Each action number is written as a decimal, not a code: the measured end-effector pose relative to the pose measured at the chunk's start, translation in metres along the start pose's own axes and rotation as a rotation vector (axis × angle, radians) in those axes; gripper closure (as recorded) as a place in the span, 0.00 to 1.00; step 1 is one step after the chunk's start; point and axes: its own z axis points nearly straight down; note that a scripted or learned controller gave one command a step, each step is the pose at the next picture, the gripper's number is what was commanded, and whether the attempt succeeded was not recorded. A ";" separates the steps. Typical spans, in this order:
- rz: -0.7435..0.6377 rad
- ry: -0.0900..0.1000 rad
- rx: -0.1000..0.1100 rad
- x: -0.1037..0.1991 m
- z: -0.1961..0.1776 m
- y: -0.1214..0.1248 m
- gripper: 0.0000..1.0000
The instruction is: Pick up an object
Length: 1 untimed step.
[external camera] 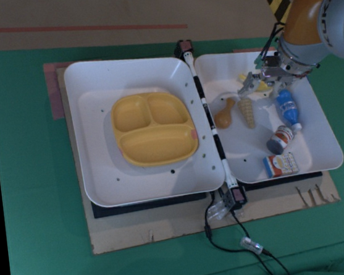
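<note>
You saw the gripper (258,81) hang over the back of the right bin (325,146). The corn (246,113) and drumstick (224,114) lay just in front of it, to its left. The bottle (288,109) lay to its right, the jar (280,140) and small box (281,164) farther in front. The plate (153,128) sat far left, in the left bin (95,174).

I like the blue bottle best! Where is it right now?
The blue bottle lies in the right bin, near its right side, just below the gripper and above the small jar.
</note>
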 end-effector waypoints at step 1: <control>-0.006 0.006 -0.008 -0.023 0.005 -0.054 0.00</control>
